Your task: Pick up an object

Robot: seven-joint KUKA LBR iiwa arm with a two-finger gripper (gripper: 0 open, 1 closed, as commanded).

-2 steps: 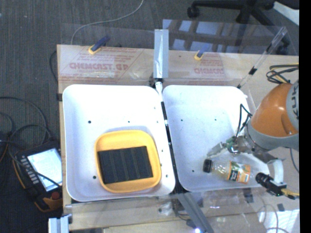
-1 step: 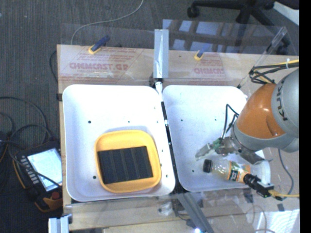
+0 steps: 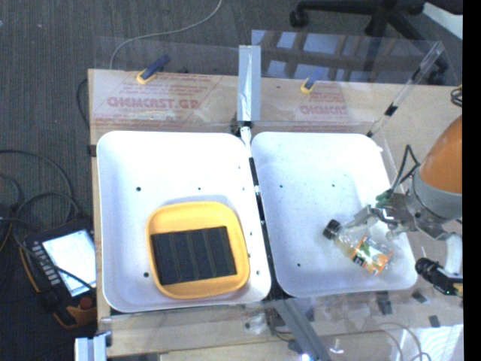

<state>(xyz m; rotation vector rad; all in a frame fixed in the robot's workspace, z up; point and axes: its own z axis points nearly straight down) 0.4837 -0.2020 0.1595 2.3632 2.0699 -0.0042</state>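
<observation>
Gripper, fingers spread, hovers above the bottle in the right bin; centring over its body seems wise.

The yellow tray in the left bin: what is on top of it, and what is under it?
A dark ribbed panel lies on the yellow tray, covering most of its middle. The tray rests on the floor of the left bin; whatever is beneath the tray is covered and cannot be seen.
</observation>
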